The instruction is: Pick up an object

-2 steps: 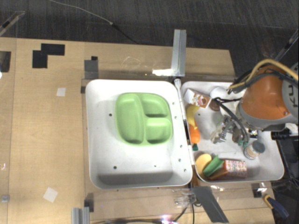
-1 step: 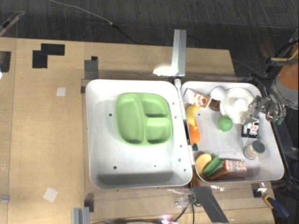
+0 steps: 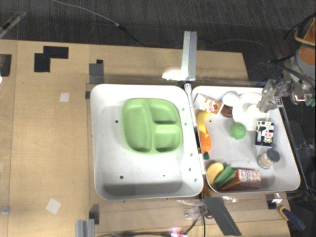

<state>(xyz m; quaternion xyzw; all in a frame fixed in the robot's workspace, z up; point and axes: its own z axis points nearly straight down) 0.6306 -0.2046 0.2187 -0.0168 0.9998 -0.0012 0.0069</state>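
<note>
Jaws (image 3: 270, 98) hover at the right bin's (image 3: 291, 179) far right corner; can't tell whether anything's in them. We reckon the green ball (image 3: 238, 131) is closest, toward the left and nearer the camera.

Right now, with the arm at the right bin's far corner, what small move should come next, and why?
Probably descend a little: the end effector sits above the white cup at the right bin's far edge, with nothing visibly held. The green ball lies farther in.
</note>
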